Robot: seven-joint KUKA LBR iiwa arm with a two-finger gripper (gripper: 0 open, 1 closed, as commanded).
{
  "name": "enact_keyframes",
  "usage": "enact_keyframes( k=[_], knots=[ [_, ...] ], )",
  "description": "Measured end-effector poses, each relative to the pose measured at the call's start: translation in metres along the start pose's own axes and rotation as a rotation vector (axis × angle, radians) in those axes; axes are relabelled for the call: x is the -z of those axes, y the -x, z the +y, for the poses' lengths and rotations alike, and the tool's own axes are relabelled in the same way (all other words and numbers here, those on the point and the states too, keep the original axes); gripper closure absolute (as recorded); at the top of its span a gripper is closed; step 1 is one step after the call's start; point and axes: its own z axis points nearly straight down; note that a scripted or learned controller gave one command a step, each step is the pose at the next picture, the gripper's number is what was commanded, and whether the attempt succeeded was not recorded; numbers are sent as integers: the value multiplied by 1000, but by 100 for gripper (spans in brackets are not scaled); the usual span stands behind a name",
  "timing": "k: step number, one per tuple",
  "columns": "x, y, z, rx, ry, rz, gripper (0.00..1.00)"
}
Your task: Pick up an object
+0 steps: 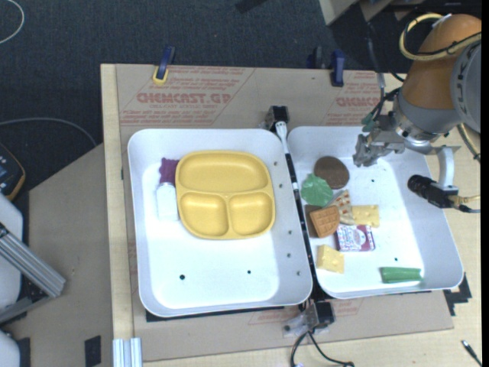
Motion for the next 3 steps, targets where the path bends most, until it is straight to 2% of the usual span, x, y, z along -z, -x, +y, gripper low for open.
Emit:
enact_keyframes(
  k=[1, 2, 3],
  knots=[
    [45, -4, -2, -1, -1, 0, 100],
    [66, -4, -1, -1, -3, 0, 100],
    [55, -45, -30, 1, -13, 4, 100]
  ],
)
